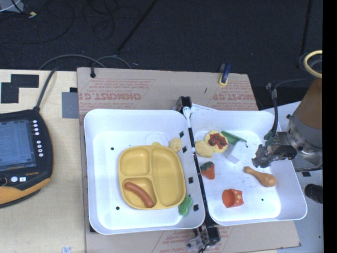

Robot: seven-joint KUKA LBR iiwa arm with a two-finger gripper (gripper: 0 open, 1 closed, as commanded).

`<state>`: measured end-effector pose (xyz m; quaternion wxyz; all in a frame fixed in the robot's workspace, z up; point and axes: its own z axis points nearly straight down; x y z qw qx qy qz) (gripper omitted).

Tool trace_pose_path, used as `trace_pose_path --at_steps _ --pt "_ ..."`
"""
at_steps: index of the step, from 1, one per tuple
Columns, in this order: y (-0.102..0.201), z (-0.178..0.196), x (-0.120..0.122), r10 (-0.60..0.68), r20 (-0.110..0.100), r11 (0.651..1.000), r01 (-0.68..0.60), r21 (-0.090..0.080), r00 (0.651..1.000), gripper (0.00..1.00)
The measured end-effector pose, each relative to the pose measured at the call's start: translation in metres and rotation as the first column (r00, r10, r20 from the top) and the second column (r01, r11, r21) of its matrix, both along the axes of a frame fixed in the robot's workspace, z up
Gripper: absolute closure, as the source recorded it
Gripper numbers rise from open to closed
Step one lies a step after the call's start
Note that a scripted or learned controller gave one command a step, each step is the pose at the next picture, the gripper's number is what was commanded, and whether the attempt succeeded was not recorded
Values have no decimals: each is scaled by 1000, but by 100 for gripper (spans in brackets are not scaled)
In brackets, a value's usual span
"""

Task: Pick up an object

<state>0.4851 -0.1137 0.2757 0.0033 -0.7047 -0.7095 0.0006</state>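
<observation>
You are looking at two white bins of smooth, slightly glossy plastic: the left bin [100,141] and, touching it along the centre seam, the right bin [287,204]. Both rest on a sheet of matt brown corrugated cardboard [158,86] with printed lettering. Inside the left bin, the yellow divided tray [158,167] reads as smooth moulded plastic with a soft sheen, and the sausage [139,193] in its near compartment looks glossy. Inside the right bin, the drumstick [260,176] and red piece [232,197] appear as smooth toy plastic. Beside the right bin's far edge, the gripper [264,157] shows dark, matt metal.
</observation>
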Motion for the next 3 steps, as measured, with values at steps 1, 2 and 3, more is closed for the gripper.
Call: trace_pose_path --at_steps 1,2,3 --pt "58 -72 -11 -3 -5 1000 3 0 1000 100" --pt "127 -56 -9 0 3 1000 0 -1 1000 100" --pt "194 88 -8 3 17 1000 -3 1 1000 100"
